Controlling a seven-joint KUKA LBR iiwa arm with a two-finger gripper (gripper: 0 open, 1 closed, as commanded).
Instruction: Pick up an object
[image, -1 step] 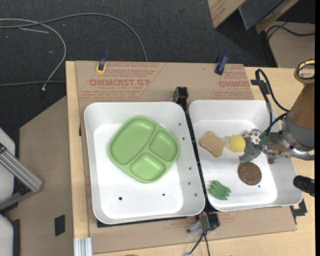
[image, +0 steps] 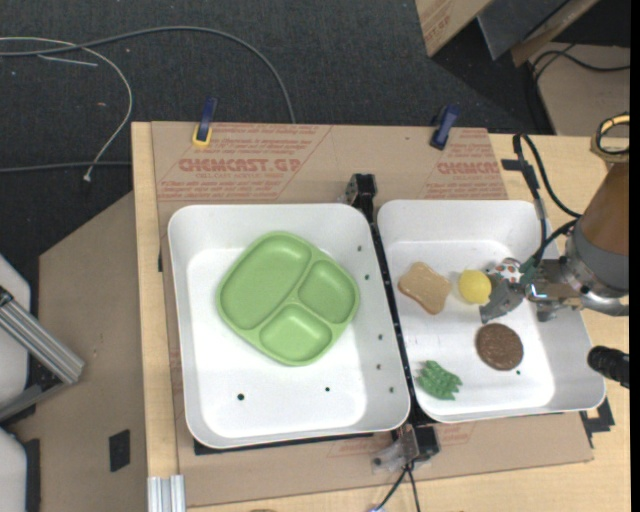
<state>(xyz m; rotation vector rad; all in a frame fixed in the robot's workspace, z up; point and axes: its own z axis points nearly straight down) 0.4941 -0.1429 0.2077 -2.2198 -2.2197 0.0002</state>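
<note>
Approach step: gripper (image: 503, 293) low in right bin (image: 440, 222), finger state can't tell, nothing seen held; nearest targets yellow ball (image: 475, 287) just beside it, brown disc (image: 498, 347) below; next needs centering over one obj, then close.

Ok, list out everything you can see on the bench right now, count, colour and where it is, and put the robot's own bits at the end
bins: two, white, side by side on the bench
divided plate: one, green, in the left bin
bread-shaped piece: one, tan, right bin, left part
ball: one, yellow, right bin, beside the tan piece
round disc: one, brown, right bin, below the ball
leafy piece: one, green, right bin, near front edge
clamps: two, blue, back edge of the cardboard sheet
arm: one, grey with orange band, reaching in from the right
end effector: one, over the right bin, next to the ball
</note>
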